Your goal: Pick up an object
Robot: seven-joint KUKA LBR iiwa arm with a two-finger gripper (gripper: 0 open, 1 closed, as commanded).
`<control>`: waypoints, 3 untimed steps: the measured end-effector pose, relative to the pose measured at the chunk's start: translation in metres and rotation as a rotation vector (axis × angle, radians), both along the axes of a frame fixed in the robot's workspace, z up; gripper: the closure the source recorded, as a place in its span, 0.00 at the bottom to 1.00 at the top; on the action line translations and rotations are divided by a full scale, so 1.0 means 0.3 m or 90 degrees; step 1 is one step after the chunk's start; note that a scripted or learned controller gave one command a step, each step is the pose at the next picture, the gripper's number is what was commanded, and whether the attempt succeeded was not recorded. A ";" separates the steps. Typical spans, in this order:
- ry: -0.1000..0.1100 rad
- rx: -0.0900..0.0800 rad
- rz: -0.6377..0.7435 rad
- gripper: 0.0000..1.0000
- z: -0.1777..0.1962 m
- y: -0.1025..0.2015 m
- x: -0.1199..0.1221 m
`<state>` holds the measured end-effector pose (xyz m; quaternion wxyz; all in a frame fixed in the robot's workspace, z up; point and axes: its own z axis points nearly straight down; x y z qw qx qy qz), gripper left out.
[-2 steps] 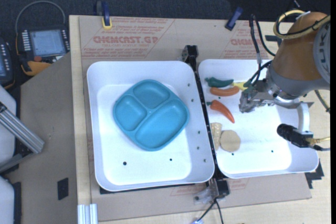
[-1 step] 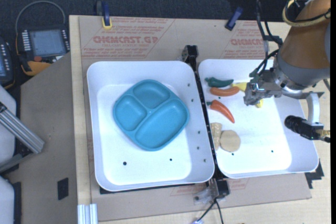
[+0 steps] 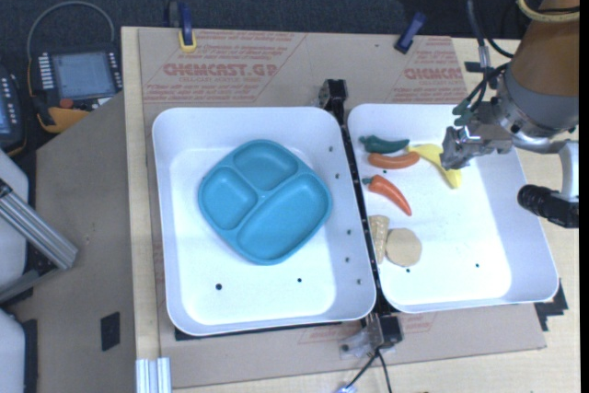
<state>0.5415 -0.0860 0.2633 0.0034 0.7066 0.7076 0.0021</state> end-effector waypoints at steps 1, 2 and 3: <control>0.007 0.003 0.002 1.00 -0.038 0.152 -0.047; 0.006 0.003 0.003 1.00 -0.043 0.361 -0.056; 0.008 0.003 0.003 1.00 -0.098 0.537 -0.063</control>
